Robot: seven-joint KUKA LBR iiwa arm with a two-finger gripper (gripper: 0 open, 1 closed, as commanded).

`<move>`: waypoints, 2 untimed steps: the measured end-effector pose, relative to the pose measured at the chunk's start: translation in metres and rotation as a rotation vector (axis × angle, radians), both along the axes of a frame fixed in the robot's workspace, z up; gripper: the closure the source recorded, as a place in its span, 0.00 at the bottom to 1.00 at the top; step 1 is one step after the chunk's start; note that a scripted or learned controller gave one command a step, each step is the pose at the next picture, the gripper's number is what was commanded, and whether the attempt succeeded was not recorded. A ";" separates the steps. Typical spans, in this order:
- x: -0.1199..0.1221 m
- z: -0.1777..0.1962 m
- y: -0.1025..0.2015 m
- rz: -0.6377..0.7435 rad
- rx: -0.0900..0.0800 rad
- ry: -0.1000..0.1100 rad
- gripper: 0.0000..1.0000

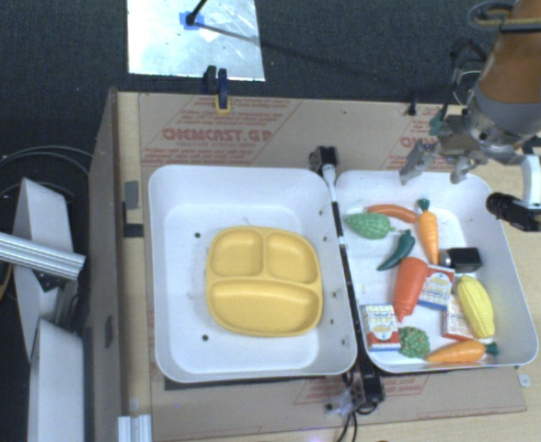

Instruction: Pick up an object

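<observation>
The right bin [514, 279] holds several toy foods. Among them are a green leafy vegetable [369, 226], a slim orange pepper [392, 213], a small carrot [427, 235], a dark green chili [397, 249], a large carrot [408, 286], a corn cob [476, 306], a broccoli floret [414, 343] and another carrot [459, 352]. Small printed cartons [381, 324] and a black block [462, 259] lie between them. My gripper [437, 165] hangs above the bin's far rim, open, with nothing between its fingers [415, 163].
The left bin [183, 210] contains a yellow divided plate [263, 280]. A black clamp [327, 159] sits where the two bins meet at the far side. A dark fixture [514, 210] sticks in over the right bin's right rim.
</observation>
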State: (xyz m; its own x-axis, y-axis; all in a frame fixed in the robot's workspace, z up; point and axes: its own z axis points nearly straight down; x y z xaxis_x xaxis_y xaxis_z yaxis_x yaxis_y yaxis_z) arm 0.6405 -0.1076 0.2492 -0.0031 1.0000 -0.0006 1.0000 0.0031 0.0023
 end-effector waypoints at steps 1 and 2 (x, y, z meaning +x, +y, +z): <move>-0.029 -0.064 -0.015 -0.002 0.000 0.003 0.00; -0.045 -0.165 -0.016 -0.002 0.000 0.001 0.00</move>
